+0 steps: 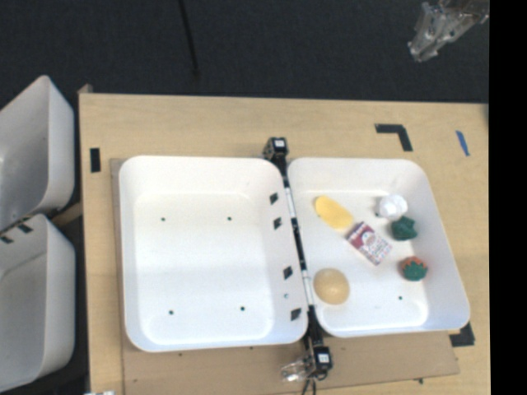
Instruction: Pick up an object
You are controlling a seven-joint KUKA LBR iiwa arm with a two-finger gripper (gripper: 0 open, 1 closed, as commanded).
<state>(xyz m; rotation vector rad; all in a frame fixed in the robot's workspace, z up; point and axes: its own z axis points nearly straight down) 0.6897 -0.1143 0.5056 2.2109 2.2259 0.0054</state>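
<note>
End effector (436,31): pale grey, translucent-looking; blurred metal parts; details indistinct

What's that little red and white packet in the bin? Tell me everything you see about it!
The red and white packet is small, flat and rectangular, like a wrapped snack, with printing too blurred to read. It lies flat and slanted on the floor of the right bin, near its middle. The yellow object sits close beside it; whether they touch is unclear.

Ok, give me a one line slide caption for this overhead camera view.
Gripper raised beyond the bench; right bin holds a yellow piece, tan ball and small packet.
</note>
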